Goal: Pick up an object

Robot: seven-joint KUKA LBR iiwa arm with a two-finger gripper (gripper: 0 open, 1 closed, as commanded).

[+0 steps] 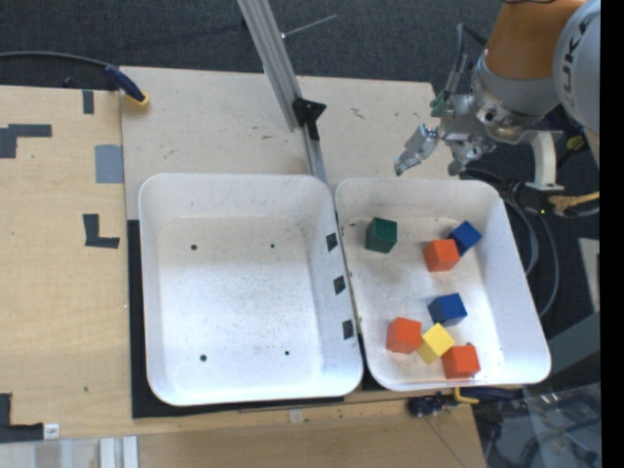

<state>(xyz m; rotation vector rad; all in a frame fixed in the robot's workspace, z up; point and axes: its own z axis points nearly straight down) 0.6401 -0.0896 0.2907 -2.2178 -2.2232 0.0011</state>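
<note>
The right bin (517, 291) holds several small cubes. A dark green cube (381, 234) lies near its back left. A blue cube (466, 235) touches an orange cube (441, 254) at the back right. Toward the front sit another blue cube (448, 308), an orange cube (404, 335), a yellow cube (437, 342) and a third orange cube (460, 361), close together. My gripper (432, 164) hangs above the bin's back rim, open, with nothing between its fingers. It is up and to the right of the green cube.
The left bin (156, 291) stands beside the right one, their rims meeting at the middle. A slanted metal rail (273, 57) runs from the top down to that shared rim. Cables lie to the right of the bench.
</note>
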